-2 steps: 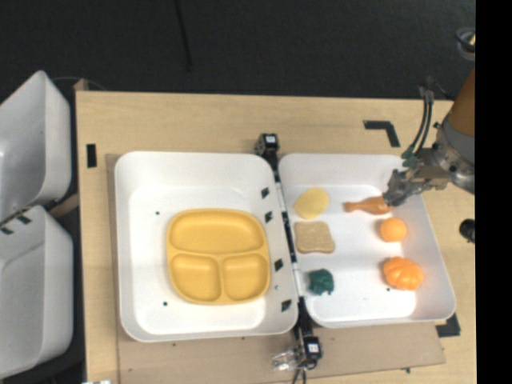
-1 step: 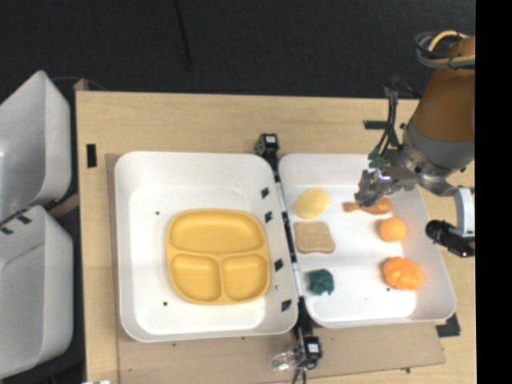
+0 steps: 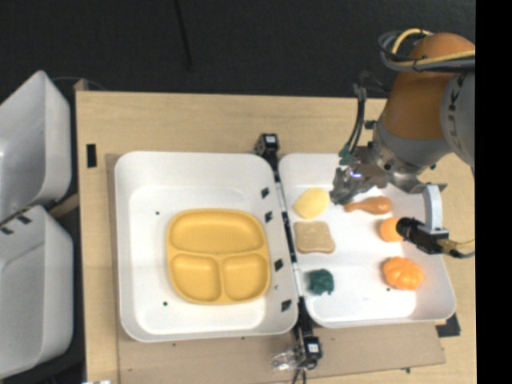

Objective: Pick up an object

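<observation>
Wooden bench [image 3: 200, 122] bears two white bins [image 3: 136, 214] against black.

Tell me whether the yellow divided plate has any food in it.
Empty. The yellow plate in the left bin shows three bare compartments; the toy foods all lie in the right bin.

In the right bin [image 3: 432, 306], bare floor lies between the toast [image 3: 314, 237] and the pumpkin [image 3: 402, 273].
</observation>
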Tool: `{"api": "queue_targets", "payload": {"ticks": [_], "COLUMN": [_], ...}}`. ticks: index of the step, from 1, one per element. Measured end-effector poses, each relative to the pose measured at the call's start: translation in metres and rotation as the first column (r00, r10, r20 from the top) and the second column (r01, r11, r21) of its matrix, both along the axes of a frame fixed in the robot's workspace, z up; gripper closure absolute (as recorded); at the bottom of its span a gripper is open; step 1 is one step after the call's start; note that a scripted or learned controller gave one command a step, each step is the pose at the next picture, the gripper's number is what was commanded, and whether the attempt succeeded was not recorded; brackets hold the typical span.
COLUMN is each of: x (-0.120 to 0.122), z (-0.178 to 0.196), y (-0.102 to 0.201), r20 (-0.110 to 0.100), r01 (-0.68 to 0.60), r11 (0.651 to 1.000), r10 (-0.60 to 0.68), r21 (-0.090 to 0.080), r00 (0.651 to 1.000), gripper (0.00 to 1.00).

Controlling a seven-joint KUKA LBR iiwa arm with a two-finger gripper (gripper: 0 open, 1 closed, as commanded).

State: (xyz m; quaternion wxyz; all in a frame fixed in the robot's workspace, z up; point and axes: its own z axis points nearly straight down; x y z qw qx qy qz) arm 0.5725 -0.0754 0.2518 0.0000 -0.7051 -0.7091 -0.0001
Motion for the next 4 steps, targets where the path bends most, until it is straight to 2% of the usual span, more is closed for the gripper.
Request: {"api": "queue_targets", "payload": {"ticks": [1, 2, 3, 4], "x": [0.004, 0.000, 0.002, 0.002], "z": [-0.012, -0.002, -0.018, -0.017], "y": [0.048, 0.102, 0.152, 0.149], "r20": [-0.001, 0.002, -0.002, -0.001], "r01": [0.000, -0.002, -0.001, 0.004], "r11": [1.000, 1.000, 1.000, 1.000], "r10": [0.000, 0.002, 0.001, -0.004], "r21": [0.000, 0.001, 0.001, -0.001], "r00": [1.000, 1.000, 1.000, 1.000], "gripper": [1.00, 1.00, 1.00, 0.00]}}
